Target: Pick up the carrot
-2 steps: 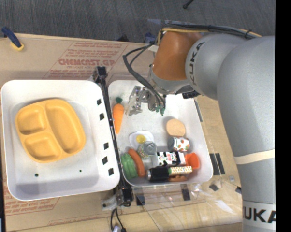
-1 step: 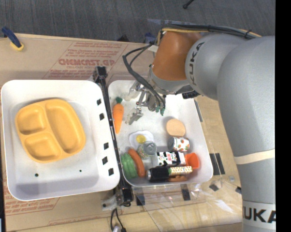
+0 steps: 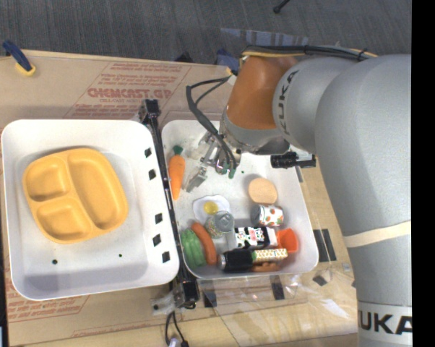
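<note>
Carrot, an orange tapered plastic toy with a green top [image 3: 176, 173], lies along the left wall of the right-hand shallow white bin [image 3: 297, 194], free of the tool [image 3: 203, 166]. That tool hovers just beside it, fingers apart, empty. It looks light, stiff and smooth; gripping across the thicker middle seems safest against slipping.

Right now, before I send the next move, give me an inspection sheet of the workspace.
Surface: bench with printed cardboard under two white bins.
Job's things: carrot lies along the left wall of the right bin, untouched.
Clutter: yellow divided tray in the left bin; toy foods, fried egg, black bottle crowd the right bin's near end.
Grippers: gripper beside the carrot, holding nothing, fingers apart.
Cables: black cables loop off the wrist.
Surroundings: grey floor.
</note>
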Available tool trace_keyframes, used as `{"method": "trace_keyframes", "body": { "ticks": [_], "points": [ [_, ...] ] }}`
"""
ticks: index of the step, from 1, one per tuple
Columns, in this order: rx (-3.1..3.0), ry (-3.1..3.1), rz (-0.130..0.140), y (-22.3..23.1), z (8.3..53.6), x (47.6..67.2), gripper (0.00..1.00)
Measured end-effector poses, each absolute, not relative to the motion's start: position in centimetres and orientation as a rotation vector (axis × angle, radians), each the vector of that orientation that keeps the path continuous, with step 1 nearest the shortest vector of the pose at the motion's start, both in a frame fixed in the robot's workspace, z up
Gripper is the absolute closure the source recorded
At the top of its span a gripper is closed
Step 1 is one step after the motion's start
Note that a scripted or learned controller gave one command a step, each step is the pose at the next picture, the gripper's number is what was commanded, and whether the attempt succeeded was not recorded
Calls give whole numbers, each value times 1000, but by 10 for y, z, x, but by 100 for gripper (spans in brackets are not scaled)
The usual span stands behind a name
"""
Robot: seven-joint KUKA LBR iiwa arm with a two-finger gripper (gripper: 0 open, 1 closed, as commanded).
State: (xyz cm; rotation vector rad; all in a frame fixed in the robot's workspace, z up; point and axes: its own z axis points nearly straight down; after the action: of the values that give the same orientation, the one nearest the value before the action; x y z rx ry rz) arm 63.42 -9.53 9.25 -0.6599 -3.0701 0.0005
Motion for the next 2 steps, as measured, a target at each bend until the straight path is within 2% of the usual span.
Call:
{"method": "trace_keyframes", "body": {
  "ticks": [1, 2],
  "points": [
    [-1123, -2930, 2, -100, 92, 628, 0],
    [-1404, -2822, -6, -71, 198, 582, 0]
  ]
}}
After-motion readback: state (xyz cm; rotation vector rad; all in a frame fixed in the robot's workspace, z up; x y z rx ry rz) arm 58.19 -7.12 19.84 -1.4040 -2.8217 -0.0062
